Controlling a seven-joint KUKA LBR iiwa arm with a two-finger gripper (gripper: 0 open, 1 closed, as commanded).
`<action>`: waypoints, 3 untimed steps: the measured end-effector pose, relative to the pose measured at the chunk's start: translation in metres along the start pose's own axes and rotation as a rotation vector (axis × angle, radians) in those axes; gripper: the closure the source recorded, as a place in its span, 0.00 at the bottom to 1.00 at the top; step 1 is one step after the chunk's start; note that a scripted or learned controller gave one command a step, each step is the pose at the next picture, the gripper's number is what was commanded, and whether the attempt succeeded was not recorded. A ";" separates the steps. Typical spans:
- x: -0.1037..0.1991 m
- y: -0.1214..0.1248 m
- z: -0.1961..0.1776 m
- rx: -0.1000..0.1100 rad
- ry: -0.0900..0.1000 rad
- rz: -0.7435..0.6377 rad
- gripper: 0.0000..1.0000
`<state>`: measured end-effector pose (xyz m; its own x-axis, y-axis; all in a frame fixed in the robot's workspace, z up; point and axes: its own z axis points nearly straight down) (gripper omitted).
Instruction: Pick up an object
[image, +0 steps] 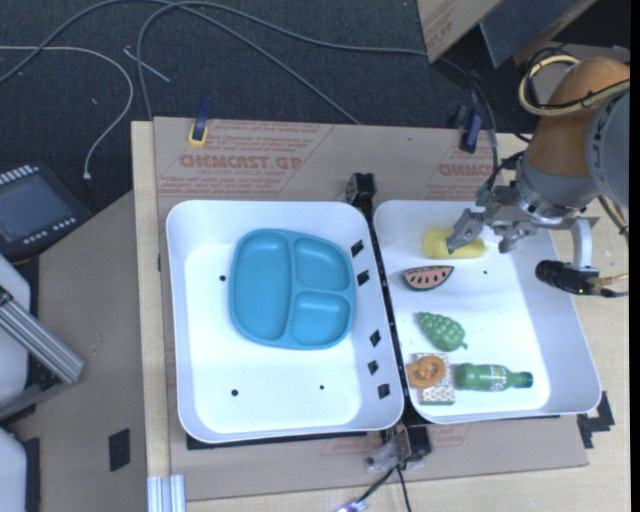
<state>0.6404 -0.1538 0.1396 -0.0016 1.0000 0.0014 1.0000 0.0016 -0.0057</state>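
My gripper (487, 236) hovers over the far part of the right bin (560, 345), its two fingers spread open. A yellow object (438, 244) lies just below its left finger (464, 231), partly covered by it, and nothing is held between the fingers. Closer to the camera in the same bin lie a watermelon slice (428, 277), a bunch of green grapes (441, 330), an orange ring-shaped item (428, 371) and a green bottle (490, 378) on its side.
The left bin (200, 330) holds a blue divided plate (293, 289). A black-clipped divider (372, 300) runs between the two bins. Bare white floor shows on the right side of the right bin.
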 end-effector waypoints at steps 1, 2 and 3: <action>0.000 -0.002 0.054 0.006 0.001 0.000 0.00; 0.000 0.000 0.039 -0.002 0.000 0.000 1.00; -0.001 -0.008 -0.018 -0.012 -0.002 0.002 1.00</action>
<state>0.6322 -0.1551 0.1575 0.0006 1.0000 -0.0010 1.0000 -0.0006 0.0060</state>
